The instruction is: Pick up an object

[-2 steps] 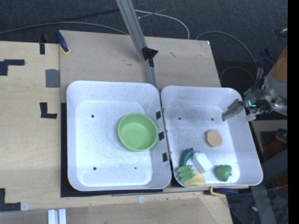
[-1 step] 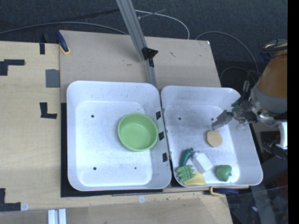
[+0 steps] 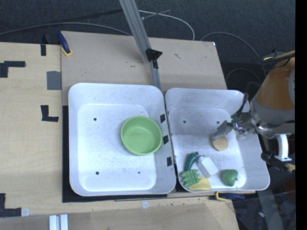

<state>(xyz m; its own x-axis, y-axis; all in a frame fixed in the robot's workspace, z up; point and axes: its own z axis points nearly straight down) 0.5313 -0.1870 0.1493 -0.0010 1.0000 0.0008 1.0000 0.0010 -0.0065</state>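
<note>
Tool (image 3: 221, 131) hangs over the tan lump (image 3: 220, 143) in the right bin (image 3: 252, 174); its opening cannot be told.

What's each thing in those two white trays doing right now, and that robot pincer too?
Green bowl: upright, alone in the left bin.
Tan round piece: lying in the right bin, right at the pincer's tip.
Pincer: low in the right bin, at the tan piece; a grip cannot be told.
White block: lying flat near the front.
Dark green item: lying beside the white block.
Small green lump: resting near the front right corner.
</note>
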